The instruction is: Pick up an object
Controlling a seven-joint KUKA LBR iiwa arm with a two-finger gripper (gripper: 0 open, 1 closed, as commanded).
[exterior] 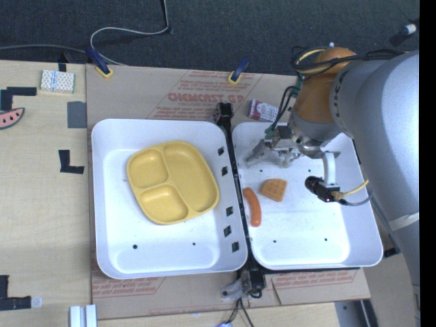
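Seeing end effector (272,152) low in right bin (354,247), far end; can't tell its state. Sausage (253,206) by left wall, bread piece (274,189) beside it. Yellow tray (172,181) in left bin (112,251).

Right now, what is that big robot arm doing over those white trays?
The robot arm is reaching in over the right bin, with its hand low near the bin's back edge. It is trying to pick something up. In front of the hand lie a small tan piece of toy food and a toy sausage, both loose on the bin floor. The left bin holds a yellow divided plate.
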